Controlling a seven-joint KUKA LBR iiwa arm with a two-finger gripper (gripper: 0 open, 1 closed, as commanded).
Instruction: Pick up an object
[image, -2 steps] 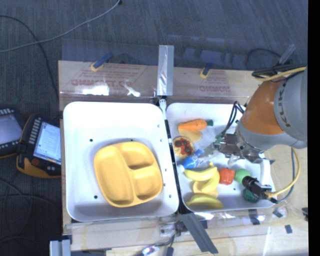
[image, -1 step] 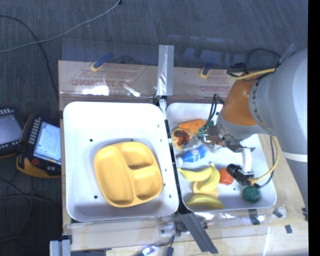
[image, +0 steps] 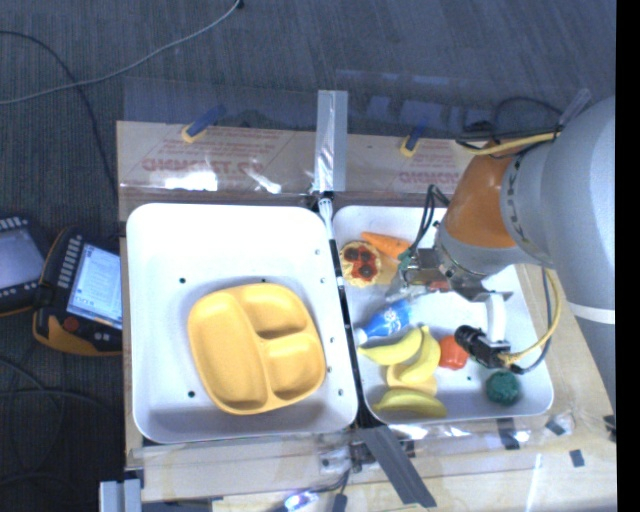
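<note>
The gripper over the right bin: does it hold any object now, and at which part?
It cannot be told. The gripper is low in the right bin, near the blue object and the pizza slice, but no hold is visible.

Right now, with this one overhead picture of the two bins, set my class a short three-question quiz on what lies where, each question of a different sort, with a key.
1. True or false: the yellow divided tray lies in the left bin.
2. Multiple choice: which lies nearest the right bin's lower right corner? A) the green ball B) the pizza slice C) the blue packet
3. Fill the gap: the bananas lie in the ____ bin.

Key
1. True.
2. A; the pizza slice sits near the bin's upper left, the blue packet beside the divider.
3. Right; the gripper hangs over that bin too.
</note>
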